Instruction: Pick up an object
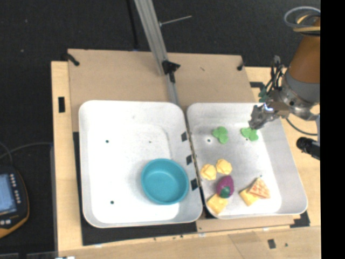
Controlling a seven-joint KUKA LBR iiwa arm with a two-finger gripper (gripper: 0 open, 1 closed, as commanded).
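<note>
Overhead, gripper just above green piece in right bin, piece's long axis unclear, jaw state unreadable.

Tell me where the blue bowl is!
The blue bowl sits in the left bin, near its front right corner, close to the divide from the right bin.

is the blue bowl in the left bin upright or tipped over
Upright. The blue bowl sits in the left bin with its round opening facing up and its inner floor visible.
</note>
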